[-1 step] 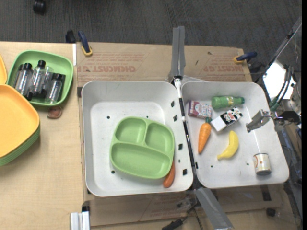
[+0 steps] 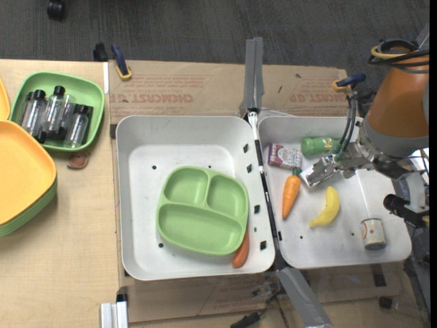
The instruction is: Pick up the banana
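The yellow banana (image 2: 326, 208) lies curved in the middle of the right bin (image 2: 341, 255), nothing touching it. My gripper (image 2: 319, 173) hangs just above and a little left of the banana's upper end, reaching in from the right under the grey arm with the orange band (image 2: 404, 101). It sits between the banana and the green bottle (image 2: 318, 145), apart from both.
In the right bin an orange carrot (image 2: 291, 192) lies left of the banana, a pink carton (image 2: 284, 156) sits at the back left, and a small can (image 2: 372, 234) stands at the front right. The left bin (image 2: 136, 183) holds a green divided plate (image 2: 203, 210) and an orange sausage-like piece (image 2: 241, 252).
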`<state>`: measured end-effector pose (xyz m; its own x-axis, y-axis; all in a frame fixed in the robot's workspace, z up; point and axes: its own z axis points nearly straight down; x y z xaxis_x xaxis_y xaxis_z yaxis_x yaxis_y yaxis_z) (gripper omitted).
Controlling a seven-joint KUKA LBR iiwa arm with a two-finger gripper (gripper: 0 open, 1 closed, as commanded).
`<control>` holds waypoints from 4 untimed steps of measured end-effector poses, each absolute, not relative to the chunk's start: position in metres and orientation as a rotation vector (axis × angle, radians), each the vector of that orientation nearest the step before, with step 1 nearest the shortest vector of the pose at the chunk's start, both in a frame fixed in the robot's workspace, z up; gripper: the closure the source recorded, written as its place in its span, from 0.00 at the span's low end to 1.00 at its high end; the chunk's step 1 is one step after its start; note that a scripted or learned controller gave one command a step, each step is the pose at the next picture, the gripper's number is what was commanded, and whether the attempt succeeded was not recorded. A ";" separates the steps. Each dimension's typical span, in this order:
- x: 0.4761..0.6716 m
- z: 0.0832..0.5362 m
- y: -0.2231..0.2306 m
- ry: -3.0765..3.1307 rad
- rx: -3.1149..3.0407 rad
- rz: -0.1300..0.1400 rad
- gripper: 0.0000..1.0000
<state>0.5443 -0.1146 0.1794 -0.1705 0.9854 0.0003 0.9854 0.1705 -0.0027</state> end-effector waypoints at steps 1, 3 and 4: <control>0.576 0.115 -0.119 -2.430 -2.033 -0.019 0.00; 0.477 0.091 -0.170 -2.259 -2.180 0.002 0.00; 0.477 0.099 -0.171 -2.254 -2.184 0.002 1.00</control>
